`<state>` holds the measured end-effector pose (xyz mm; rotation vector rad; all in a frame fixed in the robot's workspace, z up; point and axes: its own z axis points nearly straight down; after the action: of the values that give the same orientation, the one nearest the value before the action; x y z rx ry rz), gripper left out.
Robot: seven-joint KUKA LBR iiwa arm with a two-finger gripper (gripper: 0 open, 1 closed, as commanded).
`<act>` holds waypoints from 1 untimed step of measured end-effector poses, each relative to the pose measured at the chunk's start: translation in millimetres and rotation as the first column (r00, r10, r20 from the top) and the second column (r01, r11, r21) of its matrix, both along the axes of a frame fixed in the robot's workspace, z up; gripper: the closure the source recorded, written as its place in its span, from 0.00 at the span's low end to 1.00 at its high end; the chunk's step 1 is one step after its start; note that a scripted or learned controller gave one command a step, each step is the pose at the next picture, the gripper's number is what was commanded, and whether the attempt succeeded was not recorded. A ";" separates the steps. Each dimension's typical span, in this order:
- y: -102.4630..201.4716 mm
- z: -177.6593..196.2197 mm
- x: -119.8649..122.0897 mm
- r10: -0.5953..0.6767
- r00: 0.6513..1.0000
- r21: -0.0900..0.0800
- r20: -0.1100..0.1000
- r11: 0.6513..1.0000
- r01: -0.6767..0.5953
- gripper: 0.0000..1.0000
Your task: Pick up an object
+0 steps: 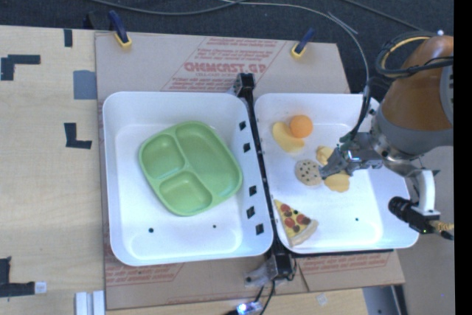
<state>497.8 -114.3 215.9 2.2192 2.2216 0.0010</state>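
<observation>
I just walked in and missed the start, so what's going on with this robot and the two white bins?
A grey and orange robot arm reaches in from the right over the right bin. Its claw is low among small toy foods: a cookie, yellow pieces and an orange ball. A pizza slice lies nearer the front. The left bin holds a green divided plate. Whether the claw has gripped anything is unclear.

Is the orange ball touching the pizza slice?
Apart. The camera view shows the orange ball well above the pizza slice, with bare bin floor between.
</observation>
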 end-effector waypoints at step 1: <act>53.9 -4.8 17.6 0.005 1.000 0.002 -0.003 1.000 -0.005 1.00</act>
<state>515.4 -60.4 211.1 2.2157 2.2300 0.0000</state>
